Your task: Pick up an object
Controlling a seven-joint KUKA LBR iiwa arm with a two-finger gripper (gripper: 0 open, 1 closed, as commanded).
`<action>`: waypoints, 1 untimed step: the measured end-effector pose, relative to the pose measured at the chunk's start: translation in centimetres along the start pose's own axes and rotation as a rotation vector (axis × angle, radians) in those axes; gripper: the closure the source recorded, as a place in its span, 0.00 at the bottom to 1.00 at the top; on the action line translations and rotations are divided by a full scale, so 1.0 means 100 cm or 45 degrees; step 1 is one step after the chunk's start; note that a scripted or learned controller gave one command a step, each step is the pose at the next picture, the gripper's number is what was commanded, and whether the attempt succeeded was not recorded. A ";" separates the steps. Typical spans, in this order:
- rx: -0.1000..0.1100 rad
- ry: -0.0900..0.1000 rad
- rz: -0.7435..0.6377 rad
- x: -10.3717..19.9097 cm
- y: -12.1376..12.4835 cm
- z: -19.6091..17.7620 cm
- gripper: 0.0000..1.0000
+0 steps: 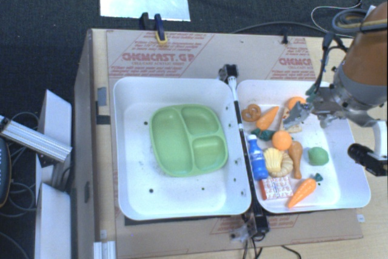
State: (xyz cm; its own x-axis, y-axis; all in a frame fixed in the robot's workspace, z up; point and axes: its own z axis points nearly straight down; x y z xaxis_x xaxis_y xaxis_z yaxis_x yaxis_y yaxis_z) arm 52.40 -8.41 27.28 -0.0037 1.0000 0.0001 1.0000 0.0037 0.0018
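In the right bin, far side: gripper sits low over the toy-food pile, arm reaching in from the right. Tip is just beside the orange ball and the small orange piece (can't tell if it's touching either). Open vs closed: cannot tell, tip too small and cluttered. Nothing visibly lifted; pretzel, carrot, blue bottle, drumstick, green piece all lie on the bin floor. Left bin has the green divided plate. Judgement: approach approx. done; grasp + lift still to do.
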 end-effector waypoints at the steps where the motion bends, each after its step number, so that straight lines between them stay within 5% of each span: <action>1: 0.005 0.000 0.004 -0.033 -0.011 0.130 0.00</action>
State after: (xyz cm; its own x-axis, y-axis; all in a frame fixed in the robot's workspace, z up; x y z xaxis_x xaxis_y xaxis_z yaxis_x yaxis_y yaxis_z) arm 51.35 -11.75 14.24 -0.0005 1.0000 0.0003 1.0000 0.0005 -0.0022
